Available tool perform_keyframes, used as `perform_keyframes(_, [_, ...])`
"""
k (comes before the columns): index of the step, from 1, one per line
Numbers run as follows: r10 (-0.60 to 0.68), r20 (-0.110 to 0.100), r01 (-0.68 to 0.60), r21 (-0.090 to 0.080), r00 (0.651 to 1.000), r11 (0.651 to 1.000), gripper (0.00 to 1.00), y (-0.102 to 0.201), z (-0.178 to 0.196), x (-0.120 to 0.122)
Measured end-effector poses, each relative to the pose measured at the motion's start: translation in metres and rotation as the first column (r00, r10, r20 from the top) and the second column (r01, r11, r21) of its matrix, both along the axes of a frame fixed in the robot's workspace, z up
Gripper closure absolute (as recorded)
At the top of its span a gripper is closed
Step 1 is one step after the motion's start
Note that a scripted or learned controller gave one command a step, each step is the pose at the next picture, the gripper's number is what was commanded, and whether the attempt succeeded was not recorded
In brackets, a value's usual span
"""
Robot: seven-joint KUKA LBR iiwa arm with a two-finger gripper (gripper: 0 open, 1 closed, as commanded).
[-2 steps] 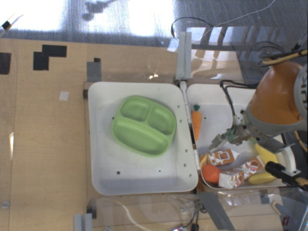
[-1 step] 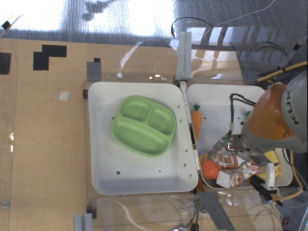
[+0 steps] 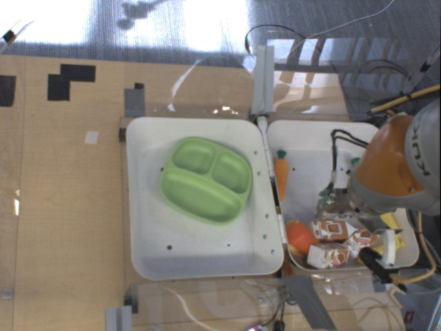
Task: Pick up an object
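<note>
Two cartons point(image 3: 331, 229) below pincer point(image 3: 329, 200).

The arm point(image 3: 403, 161) runs off the frame's right edge and covers much of the right bin point(image 3: 303, 143). Its gripper point(image 3: 329, 202) sits low among the clutter, its fingers too small to read. The cartons point(image 3: 331, 243) carry print too blurred to make out, and a yellow thing point(image 3: 390, 221) peeks from under the arm.

from my feed the green plate point(image 3: 207, 179) looks like smooth matt plastic, white bins point(image 3: 200, 257) glossy plastic, bench point(image 3: 62, 205) pale wood.
</note>
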State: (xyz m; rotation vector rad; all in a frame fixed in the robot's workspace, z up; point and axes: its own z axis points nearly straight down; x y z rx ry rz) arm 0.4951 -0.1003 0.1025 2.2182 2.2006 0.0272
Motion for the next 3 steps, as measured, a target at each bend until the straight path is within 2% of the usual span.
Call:
perform_keyframes(1, [0.242, -0.011, -0.242, -0.004, 0.970, 0.970, 1.00, -0.026, -0.011, 0.040])
perform_keyframes(2, [0.240, -0.007, -0.240, -0.010, 0.971, 0.971, 0.00, -0.028, -0.011, 0.040])
perform_keyframes(3, [0.180, -0.011, -0.180, -0.005, 0.984, 0.984, 0.00, 0.002, -0.013, 0.139])
